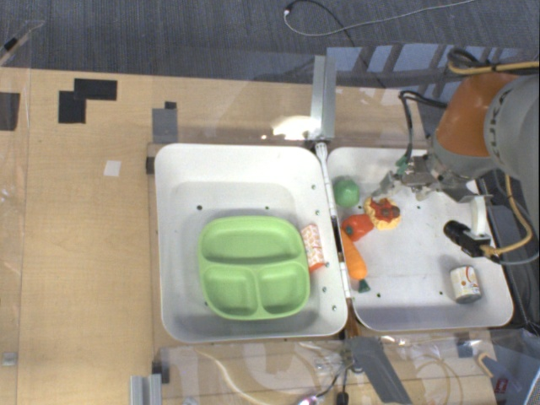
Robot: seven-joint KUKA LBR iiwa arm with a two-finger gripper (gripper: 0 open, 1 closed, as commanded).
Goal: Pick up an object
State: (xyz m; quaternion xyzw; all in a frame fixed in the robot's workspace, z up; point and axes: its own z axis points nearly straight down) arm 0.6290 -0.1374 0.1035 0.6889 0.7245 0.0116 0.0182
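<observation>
White plastic makes up the two shallow bins that sit side by side on the wooden bench (84,226). The left bin (169,226) holds a green divided plate (253,264) lying flat near its middle. A small orange and white packet (312,245) lies against the plate's right edge, close to the wall between the bins.

The right bin (422,260) holds the loose things. A green ball (346,191) rests near its upper left corner. Below it a red pepper (358,226) lies next to the left wall, and a carrot (355,261) lies just beneath the pepper, its green end pointing toward the lower wall. A round orange and yellow toy (385,213) with red spots sits just right of the pepper and below the ball. A small can (465,283) stands well apart from these, in the lower right corner.

The grey arm (506,133), with its orange band (464,125), reaches in from the right over the bin's upper part. Its end effector (405,178) hangs just above and to the right of the round toy, very near it. Whether the end effector is open or closed cannot be told, and nothing can be seen gripped in it.
</observation>
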